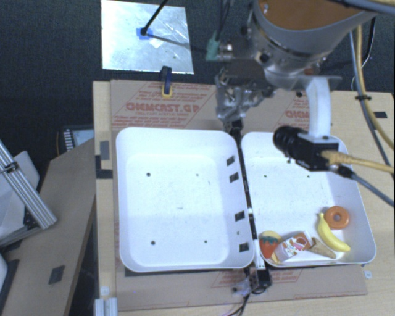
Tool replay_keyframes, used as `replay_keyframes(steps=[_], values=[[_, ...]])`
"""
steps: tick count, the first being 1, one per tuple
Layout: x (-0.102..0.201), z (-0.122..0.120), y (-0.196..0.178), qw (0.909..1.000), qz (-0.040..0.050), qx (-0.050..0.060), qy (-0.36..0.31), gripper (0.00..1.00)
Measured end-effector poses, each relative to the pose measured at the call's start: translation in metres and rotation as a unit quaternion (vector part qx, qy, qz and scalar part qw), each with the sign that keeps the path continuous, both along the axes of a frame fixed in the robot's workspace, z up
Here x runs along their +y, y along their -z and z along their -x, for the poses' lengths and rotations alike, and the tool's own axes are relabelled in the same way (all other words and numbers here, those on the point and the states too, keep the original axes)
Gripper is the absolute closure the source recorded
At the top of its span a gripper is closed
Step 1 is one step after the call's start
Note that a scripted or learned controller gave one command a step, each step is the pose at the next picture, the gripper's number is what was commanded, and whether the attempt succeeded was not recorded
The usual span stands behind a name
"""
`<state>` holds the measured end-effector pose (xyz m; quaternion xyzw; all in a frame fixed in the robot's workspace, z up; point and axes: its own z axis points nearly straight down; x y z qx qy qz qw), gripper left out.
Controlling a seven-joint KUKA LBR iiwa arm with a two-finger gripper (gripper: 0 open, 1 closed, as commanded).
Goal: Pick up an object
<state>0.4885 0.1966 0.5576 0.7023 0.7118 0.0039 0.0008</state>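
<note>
The grey arm with its orange band [302, 15] fills the top right of the camera view, and its metal two-finger gripper [233, 114] hangs above the far end of the seam where the two shallow white plastic bins meet, over the brown cardboard sheet [163, 106] with red lettering that lies beneath them. The wrist parts above blur into the gripper so far that I cannot tell how wide the jaws stand, and nothing shows between them. The left white bin [176, 197] shows bare floor with a few dark specks. The right white bin [308, 203] holds all the objects, gathered in its near right corner: a yellow plastic banana [331, 237] lies curved along the near right side, with a small orange ring-shaped doughnut [337, 216] just beside its upper end, touching or nearly so. Left of the banana lies a small tan cone-shaped piece [321, 249], then a red and white printed packet [292, 246], and at the near wall by the seam a round red and orange fruit-like toy [269, 242]. All of these lie well apart from the gripper. A black cylindrical camera unit [300, 149] on a white bracket juts over the far part of the right bin, with a yellow cable [364, 163] running off to the right
</note>
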Motion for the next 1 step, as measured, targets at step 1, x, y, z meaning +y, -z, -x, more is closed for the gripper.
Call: replay_keyframes(steps=[1], values=[[0.0001, -0.0003, -0.0111, 1.0, -0.0006, -0.001, -0.002, 1.0]])
